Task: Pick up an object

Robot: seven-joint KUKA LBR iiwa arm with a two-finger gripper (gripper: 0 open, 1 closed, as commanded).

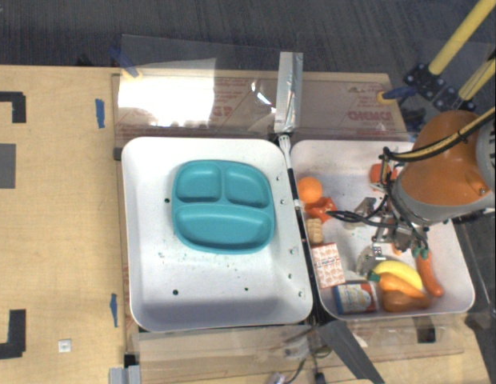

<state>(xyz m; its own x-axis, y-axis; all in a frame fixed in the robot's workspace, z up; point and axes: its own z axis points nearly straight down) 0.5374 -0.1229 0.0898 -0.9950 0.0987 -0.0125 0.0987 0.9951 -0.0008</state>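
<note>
My gripper point(382, 242) hangs low over the middle of the right bin point(344, 162), under the arm's orange band point(442, 170). It is just above a yellow banana point(400, 275) near the bin's front. Next to the banana lie an orange carrot point(429, 274) and a brownish-orange item point(405, 299). An orange fruit point(310, 190), a red piece point(320, 210) and a small tan item point(314, 230) line the bin's left wall. A white and red packet point(326, 264) and a small can point(354, 297) sit at the front left. I see nothing lifted by the gripper.
The left bin point(152, 278) holds a teal divided plate point(224, 205). A low wall point(294, 214) separates the two bins. Clear plastic sheeting point(232, 94) stands behind them. Yellow and black struts point(440, 62) rise at the back right.
</note>
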